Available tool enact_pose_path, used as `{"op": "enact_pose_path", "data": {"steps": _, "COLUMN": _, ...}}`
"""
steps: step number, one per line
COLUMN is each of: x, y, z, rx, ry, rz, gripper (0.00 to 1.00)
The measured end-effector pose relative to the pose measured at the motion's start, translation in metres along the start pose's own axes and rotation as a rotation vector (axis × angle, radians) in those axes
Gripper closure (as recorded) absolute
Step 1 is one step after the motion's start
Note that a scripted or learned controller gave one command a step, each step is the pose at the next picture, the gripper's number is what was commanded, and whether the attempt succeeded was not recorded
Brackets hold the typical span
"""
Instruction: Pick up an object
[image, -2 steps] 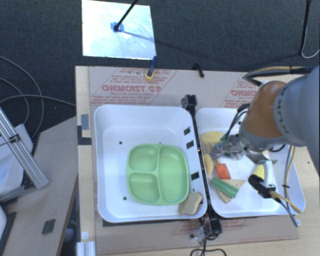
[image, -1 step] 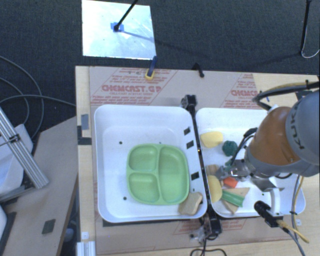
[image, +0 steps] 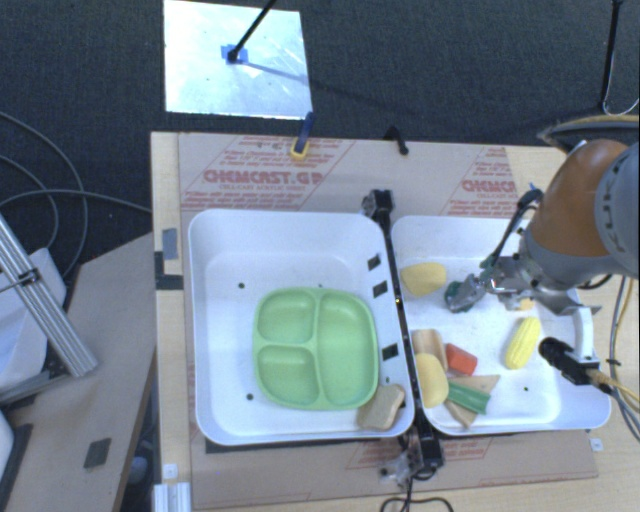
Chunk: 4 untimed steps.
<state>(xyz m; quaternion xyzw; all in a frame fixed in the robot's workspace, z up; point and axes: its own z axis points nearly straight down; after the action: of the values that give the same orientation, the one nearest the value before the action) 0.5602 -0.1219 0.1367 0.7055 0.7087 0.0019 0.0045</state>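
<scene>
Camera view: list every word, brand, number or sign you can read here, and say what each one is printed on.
"CHEMCAST GP": red print on the brown protective sheet under the bins, at the far left; the letters are soft, so this reading is likely, not certain.
A second red print of the same style on that sheet at the far right: partly hidden by the arm and too blurred to read.
No print is legible on the white bins, the green tray or the toy food.

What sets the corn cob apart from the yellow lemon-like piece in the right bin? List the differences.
The corn cob is long and ridged; the yellow piece is a smooth, rounded oval. The cob lies near the bin's right side, below the gripper; the yellow piece lies near the left wall, beside the divider. The cob stands nearly upright in the view; the yellow piece lies across it. Both are yellow and lie loose in the right bin.
</scene>
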Motion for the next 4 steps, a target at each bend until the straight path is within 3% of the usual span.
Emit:
{"op": "enact_pose_path", "data": {"steps": 1, "x": -0.011, "y": 0.036, "z": 0.054, "rx": 0.004, "ry": 0.002, "rz": -0.001, "gripper": 0.0}}
{"op": "enact_pose_path", "data": {"steps": 2, "x": -0.081, "y": 0.059, "z": 0.051, "rx": 0.004, "ry": 0.003, "rz": 0.006, "gripper": 0.0}}
{"op": "enact_pose_path", "data": {"steps": 3, "x": -0.081, "y": 0.048, "z": 0.052, "rx": 0.005, "ry": 0.008, "rz": 0.0, "gripper": 0.0}}
{"op": "enact_pose_path", "data": {"steps": 4, "x": -0.055, "y": 0.032, "z": 0.053, "rx": 0.009, "ry": 0.004, "rz": -0.001, "gripper": 0.0}}
